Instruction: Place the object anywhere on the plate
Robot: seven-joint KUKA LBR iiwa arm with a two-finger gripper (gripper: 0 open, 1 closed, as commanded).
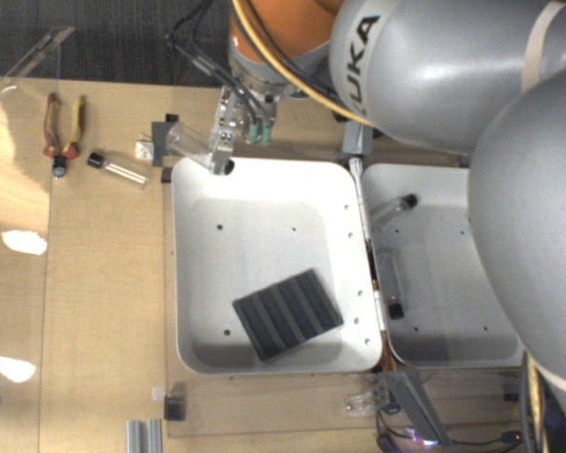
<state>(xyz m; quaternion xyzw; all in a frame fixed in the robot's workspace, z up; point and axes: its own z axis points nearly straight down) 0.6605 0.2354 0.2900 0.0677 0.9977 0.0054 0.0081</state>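
1. A dark ridged block [288, 313], flat and rectangular with raised ribs along its top, lies in the left bin [193, 281], toward that bin's 5 o'clock corner. It is turned at a slant, its long edges running from 8 o'clock up to 2 o'clock.
2. The block rests on the bin floor, just short of the bin's near wall and apart from the right wall.
3. The right bin [434, 281] sits beside the left one at 3 o'clock, the two rims touching along a middle seam.
4. The gripper [228, 155] hangs over the left bin's 11 o'clock corner, well apart from the block; I cannot tell how it is set.
5. Above it, the arm [424, 55] shows its orange band and grey housing, entering from 2 o'clock.
6. On the wooden bench [85, 291], at 10 o'clock from the left bin, lie red-handled pliers [62, 130] and a small clear tube [118, 166] with a black cap.
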